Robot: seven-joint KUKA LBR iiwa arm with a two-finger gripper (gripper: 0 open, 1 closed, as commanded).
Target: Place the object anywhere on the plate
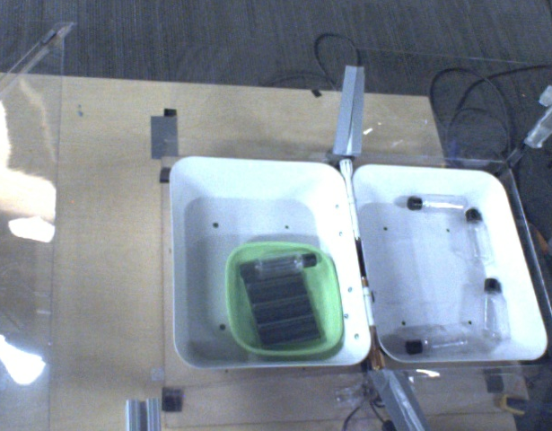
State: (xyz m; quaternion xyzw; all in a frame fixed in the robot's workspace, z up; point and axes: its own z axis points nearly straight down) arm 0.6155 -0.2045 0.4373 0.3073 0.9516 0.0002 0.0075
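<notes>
Nearby, green plate [284, 299] carries dark ridged object [277, 305]; left bin [195, 241].

Cut-off edges and things too faint to read

The dark ridged object [277, 305] on the green plate [326, 281] is too blurred to name, and a clear tube [280, 262] across its upper end hides part of it. The right bin [437, 180] holds clear tubes with dark caps [473, 215], so transparent that their outlines fade into the white floor. Cables [473, 88] run out past the right edge, where a pale shape [547, 119] is cut off. The tabletop [87, 268] is cropped at left and bottom, partly washed out by glare.
</notes>
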